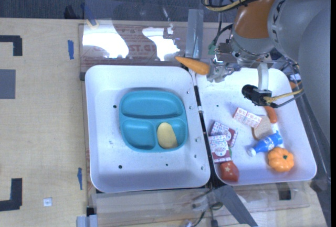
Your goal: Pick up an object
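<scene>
My gripper (pixel 214 71) hangs over the back left corner of the right bin (pixel 307 165). An orange carrot (pixel 192 65) sticks out to the left from between its fingers, lying level above the divider between the two bins. The gripper is shut on the carrot's right end. In the left bin (pixel 100 142) lies a blue compartment tray (pixel 149 110) with a yellow oval fruit (pixel 167 135) in its lower right compartment.
The right bin holds a red tomato (pixel 229 171), red-and-white packets (pixel 221 139), a small pink box (pixel 246 117), a bread slice (pixel 262 129), a blue bottle (pixel 265 144), an orange pumpkin (pixel 280 160) and a small red-orange piece (pixel 271 114). The arm covers the bin's back right.
</scene>
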Controlling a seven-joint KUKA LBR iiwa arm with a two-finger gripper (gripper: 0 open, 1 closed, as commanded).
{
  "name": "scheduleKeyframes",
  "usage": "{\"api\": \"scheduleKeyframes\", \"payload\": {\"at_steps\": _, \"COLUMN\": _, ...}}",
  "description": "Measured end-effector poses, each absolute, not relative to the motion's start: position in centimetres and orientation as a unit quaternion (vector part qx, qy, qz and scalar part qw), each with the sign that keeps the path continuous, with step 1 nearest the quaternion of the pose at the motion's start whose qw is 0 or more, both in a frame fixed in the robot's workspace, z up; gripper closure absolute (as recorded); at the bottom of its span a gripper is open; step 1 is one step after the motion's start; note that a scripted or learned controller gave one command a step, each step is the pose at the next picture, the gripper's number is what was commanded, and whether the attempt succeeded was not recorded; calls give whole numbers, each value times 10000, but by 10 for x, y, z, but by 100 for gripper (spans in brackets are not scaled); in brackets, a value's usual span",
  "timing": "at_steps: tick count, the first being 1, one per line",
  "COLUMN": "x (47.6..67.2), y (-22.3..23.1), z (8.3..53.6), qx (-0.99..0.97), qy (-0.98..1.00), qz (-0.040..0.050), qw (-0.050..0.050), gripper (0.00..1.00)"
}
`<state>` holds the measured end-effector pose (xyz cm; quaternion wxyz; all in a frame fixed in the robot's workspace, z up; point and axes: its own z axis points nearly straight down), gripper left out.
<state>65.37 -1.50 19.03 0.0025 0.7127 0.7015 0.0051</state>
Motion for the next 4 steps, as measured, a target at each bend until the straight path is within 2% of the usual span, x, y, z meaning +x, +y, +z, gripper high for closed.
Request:
{"api": "scheduleKeyframes", "payload": {"at_steps": 1, "x": 644, "y": -16, "z": 216, "qx": 6728, "qy": 7398, "qz": 16, "qw": 23, "gripper": 100}}
{"api": "scheduleKeyframes", "payload": {"at_steps": 2, "x": 629, "y": -83, "z": 183, "qx": 6730, "qy": 7397, "qz": -22, "qw": -9, "gripper": 100}}
{"api": "scheduleKeyframes", "payload": {"at_steps": 3, "x": 576, "y": -136, "z": 127, "qx": 6393, "qy": 7689, "qz": 18, "qw": 62, "gripper": 100}}
{"api": "scheduleKeyframes", "payload": {"at_steps": 4, "x": 574, "y": -132, "z": 122, "qx": 6377, "qy": 7703, "qz": 5, "qw": 11, "gripper": 0}}
